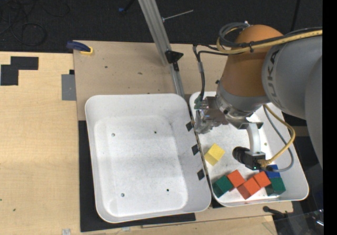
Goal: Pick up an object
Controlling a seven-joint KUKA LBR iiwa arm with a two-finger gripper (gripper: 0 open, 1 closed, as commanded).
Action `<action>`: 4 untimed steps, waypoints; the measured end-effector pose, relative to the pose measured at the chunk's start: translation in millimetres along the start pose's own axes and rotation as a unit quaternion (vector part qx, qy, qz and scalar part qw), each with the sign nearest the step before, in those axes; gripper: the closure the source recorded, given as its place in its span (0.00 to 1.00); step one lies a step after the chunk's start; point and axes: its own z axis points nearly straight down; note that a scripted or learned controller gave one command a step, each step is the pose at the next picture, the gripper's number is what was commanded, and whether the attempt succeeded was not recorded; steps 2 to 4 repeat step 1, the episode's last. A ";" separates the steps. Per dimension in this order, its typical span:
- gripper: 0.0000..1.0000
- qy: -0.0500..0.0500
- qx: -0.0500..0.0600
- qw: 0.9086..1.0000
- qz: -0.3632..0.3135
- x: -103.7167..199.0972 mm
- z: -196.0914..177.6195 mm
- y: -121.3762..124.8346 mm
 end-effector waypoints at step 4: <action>1.00 0.000 0.000 1.000 0.001 50.8 -10.1 5.6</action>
